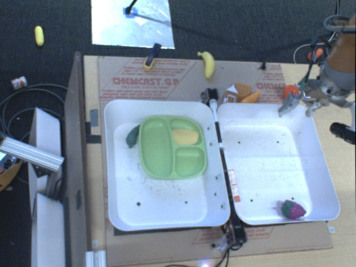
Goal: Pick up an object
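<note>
Magenta-and-green strawberry-shaped toy (292,209): lies in the near right corner of the right shallow white plastic bin (261,166), apart from all else.

Right bin floor: bare but for the toy and a few dark specks.

Left shallow white plastic bin (119,204): set edge to edge with the right one. It bears a pale green three-compartment plastic tray (161,152), roughly centred. A soft yellow lump (186,135) sits in the tray's far right compartment. A small dark green leaf-like piece (132,136) lies on the bin floor, touching the tray's left rim.

Brown cardboard sheet (133,77) with red print: lies under both bins.

Orange carrot-like piece (250,97) and small red-orange round item (290,90): on the cardboard just beyond the right bin's far rim.

Yellow banana toy (207,63): at the cardboard's far edge.

Two-finger gripper (295,109): at the far right corner of the right bin, over its rim. Fingers spread apart, nothing between them. Well apart from the strawberry toy.

Second small yellow item (39,35): on the dark floor, far left.
</note>
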Controlling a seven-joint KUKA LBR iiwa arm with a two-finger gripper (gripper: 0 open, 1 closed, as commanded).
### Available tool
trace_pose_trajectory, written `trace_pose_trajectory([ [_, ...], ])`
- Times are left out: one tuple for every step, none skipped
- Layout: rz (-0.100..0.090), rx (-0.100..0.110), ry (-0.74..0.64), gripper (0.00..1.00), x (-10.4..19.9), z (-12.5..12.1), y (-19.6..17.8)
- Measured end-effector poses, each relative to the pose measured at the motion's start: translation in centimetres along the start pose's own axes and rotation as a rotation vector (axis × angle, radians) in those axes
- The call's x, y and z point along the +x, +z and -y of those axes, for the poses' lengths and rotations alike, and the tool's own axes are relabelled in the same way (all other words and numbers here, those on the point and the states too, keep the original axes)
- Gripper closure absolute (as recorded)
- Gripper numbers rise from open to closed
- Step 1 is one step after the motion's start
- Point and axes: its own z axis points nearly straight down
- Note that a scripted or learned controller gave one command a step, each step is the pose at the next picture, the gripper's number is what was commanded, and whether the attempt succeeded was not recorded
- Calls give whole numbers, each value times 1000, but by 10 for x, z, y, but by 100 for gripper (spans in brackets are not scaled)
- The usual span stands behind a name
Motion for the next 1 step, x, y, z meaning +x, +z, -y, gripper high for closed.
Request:
trace_pose_trajectory([
  [0, 1, -3, 0, 20, 1, 7],
])
